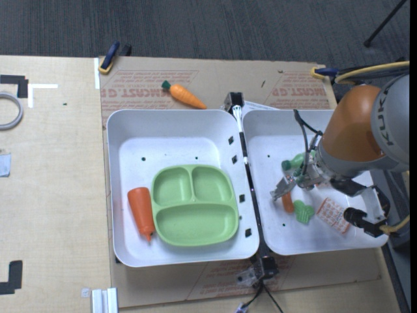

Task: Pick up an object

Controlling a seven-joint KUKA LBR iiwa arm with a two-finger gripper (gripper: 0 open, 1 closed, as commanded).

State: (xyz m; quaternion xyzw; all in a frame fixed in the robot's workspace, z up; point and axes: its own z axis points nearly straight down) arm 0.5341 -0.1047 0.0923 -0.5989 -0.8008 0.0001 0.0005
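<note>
Low over the right bin (pixel 326 243), near its middle, the gripper (pixel 287 189) hangs from the grey arm (pixel 391 126) that reaches in from the right edge of the worktop (pixel 52 194). Whether the gripper is wide or narrow cannot be told; the metal parts blur together. Nothing is visibly held.

Just beneath its tip lies a small orange piece (pixel 287 204), touching or nearly touching it. A green toy (pixel 303 212) sits just beside that, toward the bin's front edge. Another green piece (pixel 294 162) rests behind the gripper, partly hidden by the wrist. A red-and-white packet (pixel 330 214) lies nearer the bin's right edge.

By my judgement the pick is at the reaching stage: the gripper is down among the objects, but no lift has happened, and closing and raising are left to do.

The left bin (pixel 124 142) holds a green divided plate (pixel 195 205) at its centre and an orange cylinder (pixel 141 210) beside it, by the left wall. A toy carrot (pixel 185 95) lies on cardboard (pixel 215 83) behind the left bin. Both bins stand on this cardboard, which covers a pale wooden worktop. Dark carpet (pixel 195 12) shows beyond the far edge. A roll of tape (pixel 8 110) sits at the worktop's left edge.
</note>
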